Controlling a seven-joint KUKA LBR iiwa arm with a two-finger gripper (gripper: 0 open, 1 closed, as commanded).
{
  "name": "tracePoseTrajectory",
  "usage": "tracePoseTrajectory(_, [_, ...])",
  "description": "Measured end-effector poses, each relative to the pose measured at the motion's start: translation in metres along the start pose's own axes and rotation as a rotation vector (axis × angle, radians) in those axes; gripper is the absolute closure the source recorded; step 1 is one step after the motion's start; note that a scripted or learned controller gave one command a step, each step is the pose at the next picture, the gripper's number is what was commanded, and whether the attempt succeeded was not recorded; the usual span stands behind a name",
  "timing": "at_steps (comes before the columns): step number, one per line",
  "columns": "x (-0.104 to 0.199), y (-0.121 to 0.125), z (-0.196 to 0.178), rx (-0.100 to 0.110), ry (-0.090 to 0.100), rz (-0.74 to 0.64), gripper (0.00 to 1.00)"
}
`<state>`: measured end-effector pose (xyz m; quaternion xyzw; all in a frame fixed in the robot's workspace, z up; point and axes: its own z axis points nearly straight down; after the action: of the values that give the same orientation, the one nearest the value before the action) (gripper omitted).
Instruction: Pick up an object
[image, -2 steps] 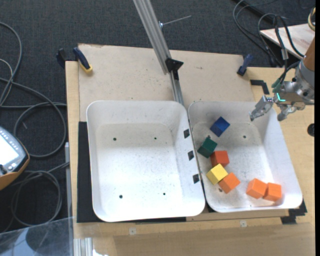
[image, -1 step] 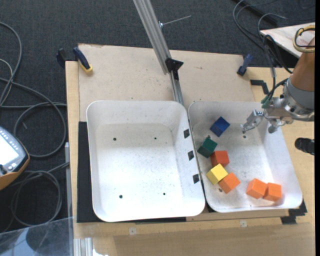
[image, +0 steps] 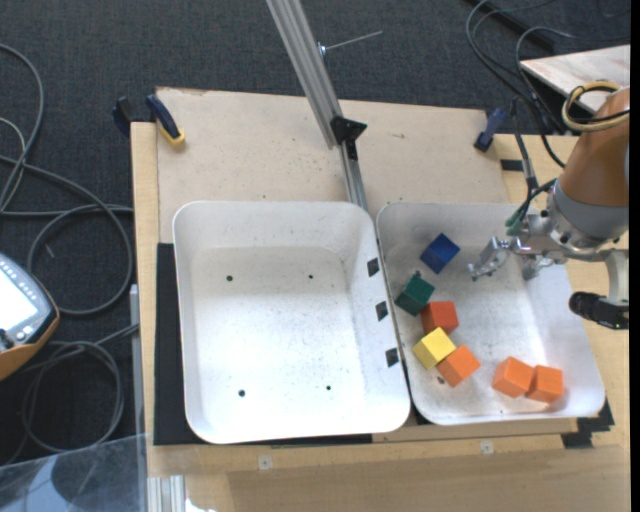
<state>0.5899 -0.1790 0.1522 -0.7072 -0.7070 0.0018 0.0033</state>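
Starting at the left, we see the left bin (image: 270, 320) on the table (image: 250, 150), and nothing in it bears on the grasp. Moving right, the right bin (image: 560, 340) carries all the candidates: a green cube (image: 414, 295) touching a red-orange cube (image: 439, 316), a yellow cube (image: 434, 347) pressed against an orange cube (image: 458, 364), a blue cube (image: 439, 252) standing a little apart toward the back, and two more orange cubes (image: 530, 380) side by side near the front right.

Further right, the end effector (image: 490, 262) hovers just beside the blue cube with nothing between its fingers; we cannot tell how wide they stand, as the metal parts blur together.

The risk, as we judge it, lies in the crowding. If we descend on the green, red-orange and yellow group, a finger could land on a neighbour and shove the cubes instead of straddling one. The blue cube looks safer, though an off-centre approach could push it toward the bin wall.
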Motion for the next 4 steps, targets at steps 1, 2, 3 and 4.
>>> tracePoseTrajectory(1, [0.001,-0.001,0.053,0.000,0.000,0.000,0.00])
tracePoseTrajectory(2, [0.000,0.002,0.038,-0.009,-0.001,0.000,1.00])
tracePoseTrajectory(3, [-0.004,0.000,-0.007,-0.013,-0.004,0.000,1.00])
tracePoseTrajectory(4, [-0.004,0.001,-0.051,-0.014,-0.004,-0.002,1.00])
